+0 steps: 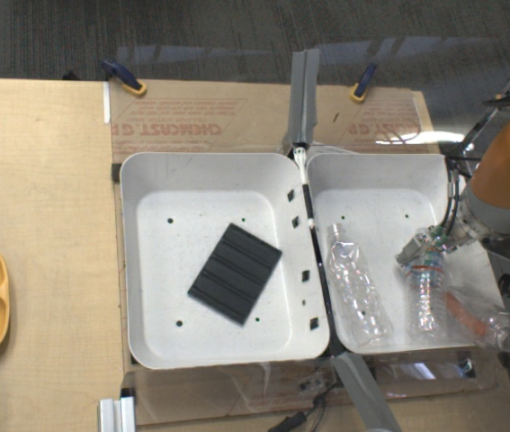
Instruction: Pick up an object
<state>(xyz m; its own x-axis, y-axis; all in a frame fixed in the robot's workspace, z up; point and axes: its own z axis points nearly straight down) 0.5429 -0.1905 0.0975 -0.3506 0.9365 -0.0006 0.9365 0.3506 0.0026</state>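
In the right bin [376,174], toward its right wall, the gripper [424,252] is positioned low over a small clear plastic bottle [425,300] (the one with coloured markings near its upper end). Whether anything is clasped cannot be told, since the tool end is small and blurred against the bottle. Above the gripper, the arm [504,174] with its orange band is seen entering from the right edge. A second, larger clear plastic bottle [355,291] lies just to the left in the same bin, apart from the first, and a third transparent item with an orange-red part [475,318] rests near the bin's lower right corner. In the left bin [147,241], a black ribbed rectangular block [235,273] lies tilted near the centre, well apart from the gripper. The step in hand is judged to be the approach or grasp on the small bottle; a lift is not yet evident. For the next move, a firm closure across the bottle's narrow body is called for, followed by a straight vertical lift, since smooth crinkled plastic is likely to slip or roll.
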